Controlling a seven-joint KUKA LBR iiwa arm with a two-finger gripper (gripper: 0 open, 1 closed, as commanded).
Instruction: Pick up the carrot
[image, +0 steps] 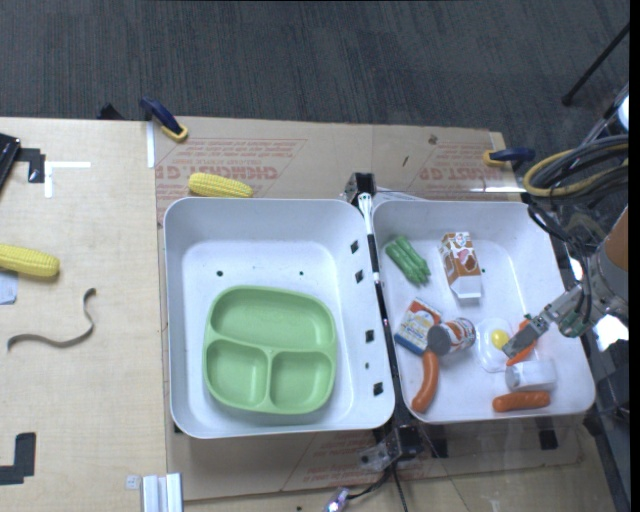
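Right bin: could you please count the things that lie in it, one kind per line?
Green vegetable: 1
Carton: 1
Packet: 1
Can: 1
Long orange-red pieces: 2
Fried egg: 1
White block: 1
Small orange piece: 1
Total: 9

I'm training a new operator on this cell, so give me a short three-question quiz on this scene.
1. True or false: the green plate lies in the right bin.
2. How many corn cobs lie on the bench outside the bins?
3. The end effector hovers over: A) the green plate, B) the right bin, C) a corn cob.
Key: 1 false, it lies in the left bin. 2 two. 3 B.
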